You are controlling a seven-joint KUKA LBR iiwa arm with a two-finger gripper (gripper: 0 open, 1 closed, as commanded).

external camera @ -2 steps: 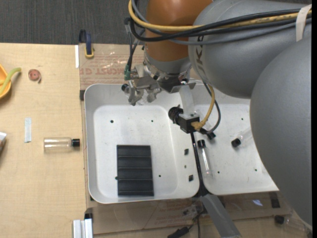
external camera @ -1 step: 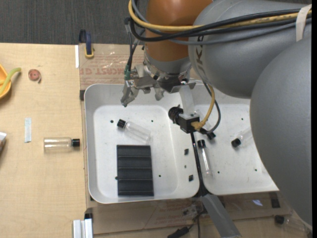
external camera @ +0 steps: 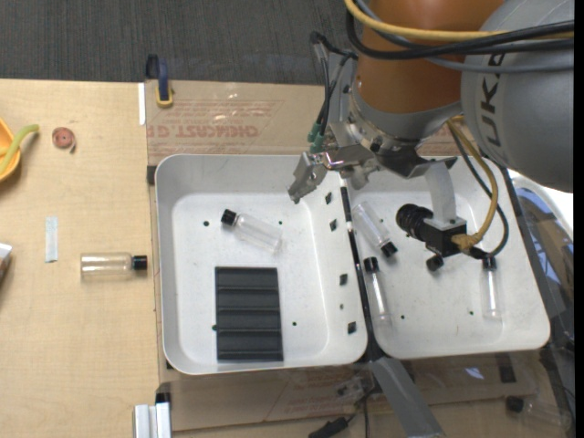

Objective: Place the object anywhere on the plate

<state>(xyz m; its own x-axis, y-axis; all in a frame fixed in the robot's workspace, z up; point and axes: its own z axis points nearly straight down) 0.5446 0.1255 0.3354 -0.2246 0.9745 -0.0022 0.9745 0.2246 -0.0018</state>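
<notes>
The black ridged plate (external camera: 247,314) lies flat in the front of the left bin (external camera: 178,245). A clear vial with a black cap (external camera: 248,228) rests in that bin, just behind the plate and apart from it. My gripper (external camera: 374,197) hangs high over the divider between the bins, well above the vials. Its fingers are spread wide, one grey fingertip (external camera: 305,179) over the left bin's back right corner and the other over the right bin. Nothing is held between them.
The right bin (external camera: 525,322) holds several clear vials, among them one (external camera: 374,229) near the divider, one (external camera: 377,292) further forward and one (external camera: 491,292) at the right. Another capped vial (external camera: 111,264) lies on the wooden bench left of the bins.
</notes>
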